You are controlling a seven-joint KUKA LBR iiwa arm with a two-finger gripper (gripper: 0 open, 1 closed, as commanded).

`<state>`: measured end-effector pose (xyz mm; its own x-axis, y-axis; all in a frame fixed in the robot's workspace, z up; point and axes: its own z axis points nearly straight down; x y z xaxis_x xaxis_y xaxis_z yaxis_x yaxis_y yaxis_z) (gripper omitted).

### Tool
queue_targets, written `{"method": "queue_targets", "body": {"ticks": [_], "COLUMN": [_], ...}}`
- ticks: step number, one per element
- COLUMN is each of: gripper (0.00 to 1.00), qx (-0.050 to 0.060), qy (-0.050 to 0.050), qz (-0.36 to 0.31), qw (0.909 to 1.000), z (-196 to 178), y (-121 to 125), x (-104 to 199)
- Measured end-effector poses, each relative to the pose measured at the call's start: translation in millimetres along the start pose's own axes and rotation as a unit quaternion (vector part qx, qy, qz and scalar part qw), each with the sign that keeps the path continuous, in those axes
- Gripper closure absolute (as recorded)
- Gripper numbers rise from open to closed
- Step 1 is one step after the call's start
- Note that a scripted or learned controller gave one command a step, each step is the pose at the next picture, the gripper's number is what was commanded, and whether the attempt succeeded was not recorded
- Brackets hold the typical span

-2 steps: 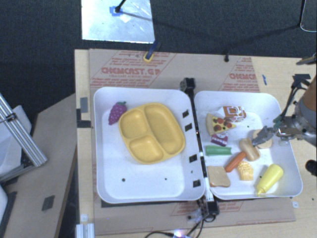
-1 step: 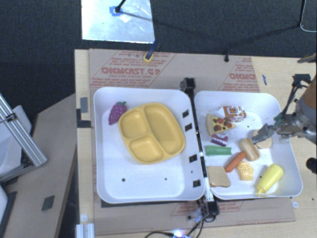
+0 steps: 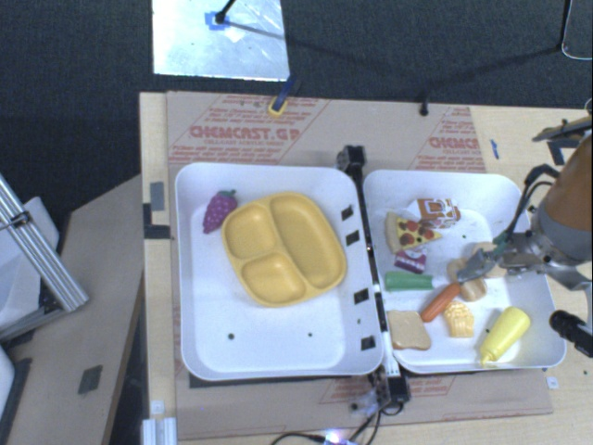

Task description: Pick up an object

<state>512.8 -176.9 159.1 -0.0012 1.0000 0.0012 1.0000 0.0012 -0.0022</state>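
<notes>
A robot arm reaches from the right into the right-hand of two shallow white bins. Its gripper (image 3: 473,267) sits low over a small tan, rounded toy food piece (image 3: 474,289), possibly a bread roll or mushroom. This looks like the object being tried for, since it lies directly at the fingertips, touching or nearly so. Whether the jaws are released or clenched cannot be told; the metal tips blur together at this slant, and nothing is clearly seen between them.

Just below and to the left of the jaws, an orange carrot (image 3: 441,301) lies tilted, close beside the tan piece. Below the jaws sits a yellow corn chunk (image 3: 458,319), and farther down to the right a yellow squeeze bottle (image 3: 503,334) lies on its side. Left of the jaws, a green stick-shaped piece (image 3: 408,281) lies flat with a small purple item (image 3: 410,262) just above it. Up and to the left rest a pizza slice (image 3: 410,232) and a red and white packet (image 3: 436,212). A slice of toast (image 3: 409,330) lies down and to the left, near the bin's corner.

The toys are crowded together in the right bin (image 3: 496,193), probably so the arm has many targets within reach, though neighbours could get nudged.

Well away to the left, the left bin (image 3: 278,350) holds a yellow divided plate (image 3: 281,247) and a purple bunch of grapes (image 3: 219,210) beside it.
</notes>
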Motion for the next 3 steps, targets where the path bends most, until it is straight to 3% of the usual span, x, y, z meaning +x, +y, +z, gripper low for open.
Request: {"method": "queue_targets", "body": {"ticks": [2,3], "gripper": [0.00,1.00], "qx": [-0.001,-0.003], "qy": [0.000,-0.001], "qz": [0.000,0.000], "qw": [1.0000,1.0000], "z": [75.7,64.0], "y": [3.2,4.1], "x": [-8.9,-9.2]}}
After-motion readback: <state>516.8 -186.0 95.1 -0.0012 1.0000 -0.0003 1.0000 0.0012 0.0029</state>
